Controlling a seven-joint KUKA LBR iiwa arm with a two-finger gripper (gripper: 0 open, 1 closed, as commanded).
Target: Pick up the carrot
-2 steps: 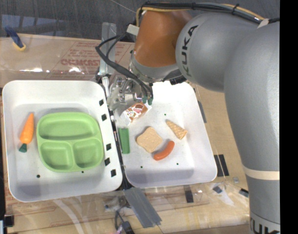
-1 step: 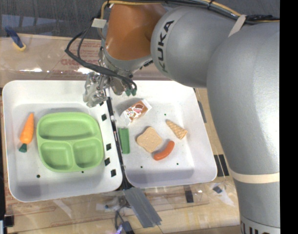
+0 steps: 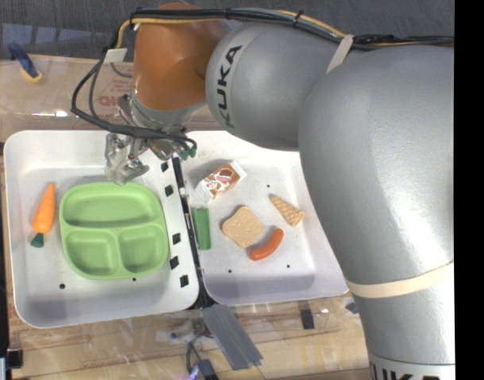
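The carrot [image 3: 43, 213], orange with a dark green stem end, lies lengthwise along the left wall of the left bin [image 3: 28, 291], beside the green tray [image 3: 112, 229]. My gripper [image 3: 124, 167] hangs over the back of the left bin, just above the green tray's far edge and well to the right of the carrot. Nothing shows between its metal fingers. The grey arm with its orange band covers the upper right of the view.
The green three-compartment tray fills the middle of the left bin. In the right bin [image 3: 305, 279] lie a snack packet [image 3: 219, 180], a toast slice [image 3: 242, 226], a sausage [image 3: 265, 245], a wafer cone [image 3: 287, 208] and a green stick [image 3: 201, 227].
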